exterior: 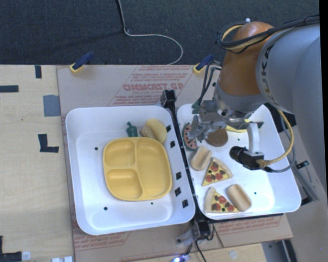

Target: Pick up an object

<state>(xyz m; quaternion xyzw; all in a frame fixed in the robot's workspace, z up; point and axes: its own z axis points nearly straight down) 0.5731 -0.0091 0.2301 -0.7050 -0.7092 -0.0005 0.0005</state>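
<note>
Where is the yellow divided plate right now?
In the camera view, the yellow plate lies in the left bin's middle, just below a small green piece.

The left white bin [73, 159] has bare floor along its near and left sides, and a yellow divided plastic plate [137, 168] fills its middle. In the right white bin [278, 200], a toy pizza wedge [216, 172], a second wedge [219, 201] and two tan bread rolls [200, 157] crowd the near left; its right side looks open, though the grey arm [291, 57] may hide some
</note>
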